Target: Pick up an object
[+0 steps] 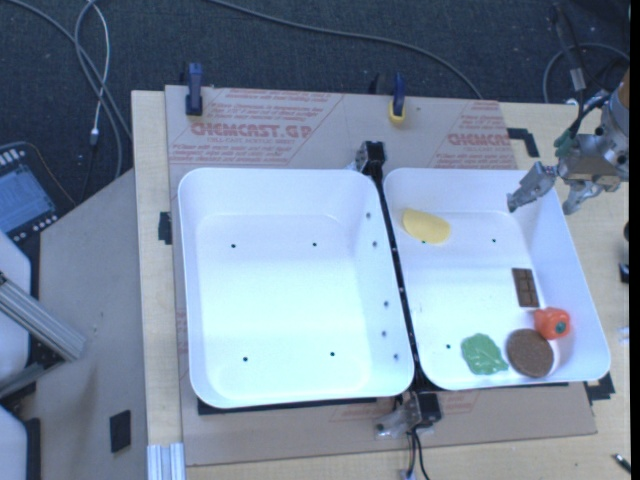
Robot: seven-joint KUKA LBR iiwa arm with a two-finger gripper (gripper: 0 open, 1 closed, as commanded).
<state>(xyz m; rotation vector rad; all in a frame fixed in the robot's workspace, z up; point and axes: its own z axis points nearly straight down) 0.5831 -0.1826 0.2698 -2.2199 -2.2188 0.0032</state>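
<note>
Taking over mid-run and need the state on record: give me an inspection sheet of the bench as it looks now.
Surface: bench board bears the left bin and the right bin side by side, touching along the middle.
Job's things: all in the right bin: yellow piece near its upper left; brown bar, orange toy, brown disc and green piece at its lower right.
Clutter: two clamps on the board's far edge.
Grippers: hand open, above the right bin's upper right corner, holding nothing.
Cables: loose cables on the dark floor beyond the bench.
Surroundings: metal rail at left.

dark carpet (300, 18), wooden bench (150, 268), loose cables (100, 28)
</note>
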